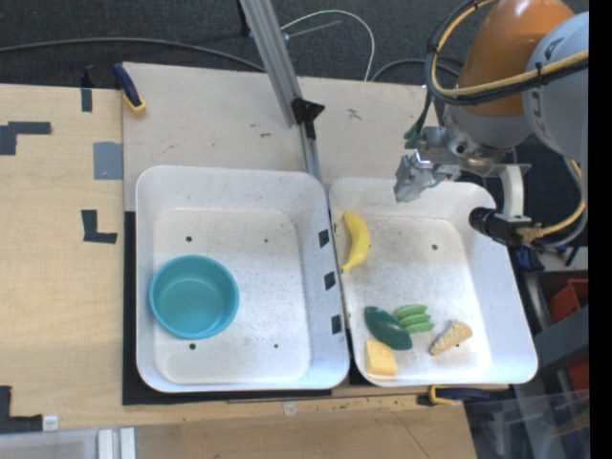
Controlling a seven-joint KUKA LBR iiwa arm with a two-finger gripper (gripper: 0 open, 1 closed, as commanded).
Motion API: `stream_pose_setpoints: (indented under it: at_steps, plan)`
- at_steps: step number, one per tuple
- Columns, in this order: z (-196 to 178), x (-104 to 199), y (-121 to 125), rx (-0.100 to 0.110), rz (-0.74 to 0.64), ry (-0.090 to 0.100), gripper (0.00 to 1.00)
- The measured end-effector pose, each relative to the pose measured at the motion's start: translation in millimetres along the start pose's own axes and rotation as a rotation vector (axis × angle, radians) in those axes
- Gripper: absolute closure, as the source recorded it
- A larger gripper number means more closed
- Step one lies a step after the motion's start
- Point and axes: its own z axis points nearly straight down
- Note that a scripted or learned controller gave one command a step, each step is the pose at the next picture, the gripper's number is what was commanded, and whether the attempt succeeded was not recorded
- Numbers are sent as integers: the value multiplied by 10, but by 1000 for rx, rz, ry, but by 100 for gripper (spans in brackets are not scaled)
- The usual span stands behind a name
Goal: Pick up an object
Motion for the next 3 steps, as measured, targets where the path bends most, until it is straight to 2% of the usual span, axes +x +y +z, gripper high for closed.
stream_pose_setpoints:
  at_steps: [1, 2, 3]
  plan:
    - [1, 440, -128, 0, 1, 0, 100]
    - [57, 854, -406, 2, 2, -1, 100]
    - [159, 1352, -489, 1, 0, 0, 100]
